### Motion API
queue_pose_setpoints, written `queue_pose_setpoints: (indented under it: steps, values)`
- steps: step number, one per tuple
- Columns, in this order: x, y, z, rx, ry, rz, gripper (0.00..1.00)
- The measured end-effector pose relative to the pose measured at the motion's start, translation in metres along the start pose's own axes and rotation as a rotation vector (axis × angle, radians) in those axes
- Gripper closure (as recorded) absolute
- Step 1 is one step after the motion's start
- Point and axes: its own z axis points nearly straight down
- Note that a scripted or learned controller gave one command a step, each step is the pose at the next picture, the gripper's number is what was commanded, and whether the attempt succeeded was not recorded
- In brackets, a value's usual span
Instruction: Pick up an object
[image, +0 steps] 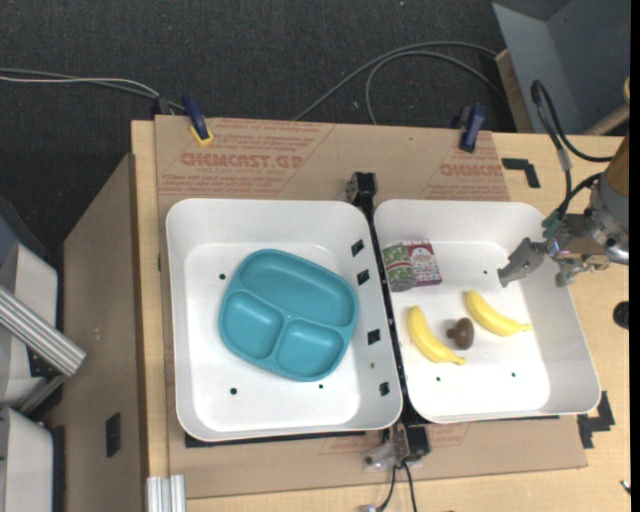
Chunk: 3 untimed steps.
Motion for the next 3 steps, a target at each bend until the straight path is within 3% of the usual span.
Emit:
queue_pose_setpoints:
  steps: [1,3]
  values:
    - [0.000,0.002,-0.006,-0.013,-0.003,-0.003,0.00]
    - [-0.004,0.001,0.102,-0.007,-0.001,-0.002,0.00]
